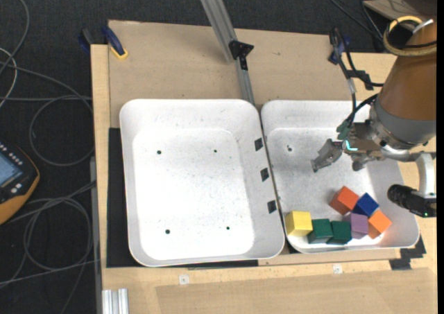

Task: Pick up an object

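The left bin (187,181) lies bare beside the right bin (333,167), whose near corner holds the blocks: yellow block (300,222), green blocks (329,231), orange-red block (343,199), blue block (366,204), purple block (359,223), orange block (379,221). The yellow one, set slightly apart from the cluster, looks the easiest target. The hand (326,159) hovers above the bin's middle, behind the blocks, carrying nothing; I cannot tell how wide it stands.

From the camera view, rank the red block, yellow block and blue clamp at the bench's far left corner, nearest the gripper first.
1. Red block: just below the gripper, in the right bin.
2. Yellow block: lower left, at that bin's near edge.
3. Blue clamp: far across the bench, at its upper-left corner.
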`<act>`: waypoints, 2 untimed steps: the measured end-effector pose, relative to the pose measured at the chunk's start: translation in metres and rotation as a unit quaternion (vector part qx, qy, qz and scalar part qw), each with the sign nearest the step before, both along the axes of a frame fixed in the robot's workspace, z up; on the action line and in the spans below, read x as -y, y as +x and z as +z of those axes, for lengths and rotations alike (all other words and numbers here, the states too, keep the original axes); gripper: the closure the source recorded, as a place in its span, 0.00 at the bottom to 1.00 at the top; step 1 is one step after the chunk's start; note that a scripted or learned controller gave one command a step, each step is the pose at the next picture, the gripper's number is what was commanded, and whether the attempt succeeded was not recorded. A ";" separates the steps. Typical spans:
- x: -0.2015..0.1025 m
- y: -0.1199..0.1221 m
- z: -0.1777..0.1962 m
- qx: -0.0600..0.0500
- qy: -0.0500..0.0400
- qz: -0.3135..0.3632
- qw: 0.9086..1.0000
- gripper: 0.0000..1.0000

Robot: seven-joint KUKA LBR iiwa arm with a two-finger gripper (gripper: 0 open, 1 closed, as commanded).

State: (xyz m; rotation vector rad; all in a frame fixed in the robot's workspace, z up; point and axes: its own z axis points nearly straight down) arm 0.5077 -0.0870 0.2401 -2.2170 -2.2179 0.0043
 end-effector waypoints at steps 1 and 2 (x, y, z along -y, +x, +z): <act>0.000 0.000 0.001 0.002 0.000 0.000 1.000 0.00; -0.006 -0.004 -0.043 -0.001 0.000 0.000 1.000 0.00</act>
